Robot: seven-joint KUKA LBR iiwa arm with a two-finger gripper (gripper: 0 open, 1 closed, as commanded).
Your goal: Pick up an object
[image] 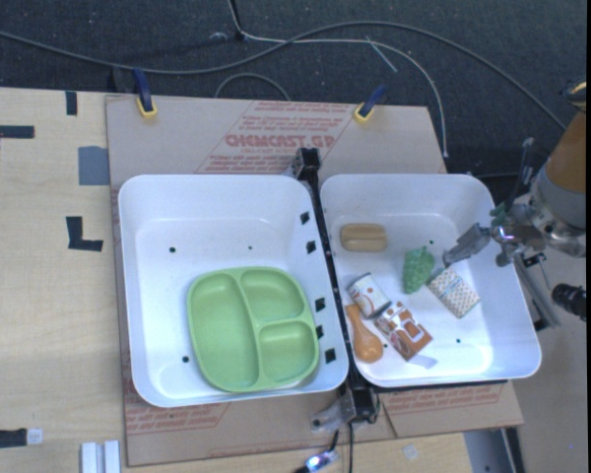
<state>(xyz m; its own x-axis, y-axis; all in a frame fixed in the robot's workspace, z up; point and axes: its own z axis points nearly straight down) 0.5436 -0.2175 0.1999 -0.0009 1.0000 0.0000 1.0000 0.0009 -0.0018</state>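
Note:
The right bin (414, 197) holds several small objects. A tan bun-shaped piece (363, 236) lies near its back left. A green toy (418, 269) sits in the middle, with a white patterned box (454, 291) just right of it. A small white and orange can (366, 293), an orange spoon-like piece (365, 336) and a brown and white packet (406, 330) lie toward the front. My gripper (461, 245) reaches in over the bin's right side, just above the patterned box and right of the green toy. Nothing is seen held in it.
The left bin (143, 254) holds a green divided plate (251, 328). A black divider clip (306, 163) sits where the bins meet. Cables (276, 39) run across the dark floor behind the bench. The arm's wrist (561, 200) hangs over the right bin's outer rim.

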